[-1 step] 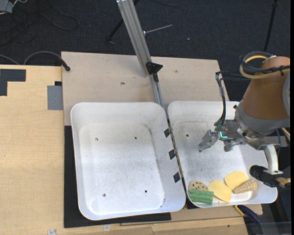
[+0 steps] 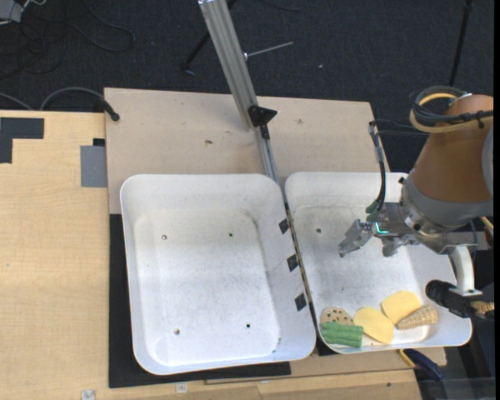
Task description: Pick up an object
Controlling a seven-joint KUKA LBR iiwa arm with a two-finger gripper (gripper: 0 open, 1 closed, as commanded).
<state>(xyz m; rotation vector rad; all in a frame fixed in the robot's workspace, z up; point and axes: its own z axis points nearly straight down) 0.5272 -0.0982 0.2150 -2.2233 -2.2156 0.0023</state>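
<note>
Toy foods (image 2: 382, 317) lie in the right bin's near corner, well below the empty, released pincer (image 2: 368, 240).

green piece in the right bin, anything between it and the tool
Nothing visible stands between them. The tool sits over the middle of the right bin, and only bare bin floor separates it from the green piece at the near edge. A brown spotted piece and a yellow piece touch it on its sides.
</note>
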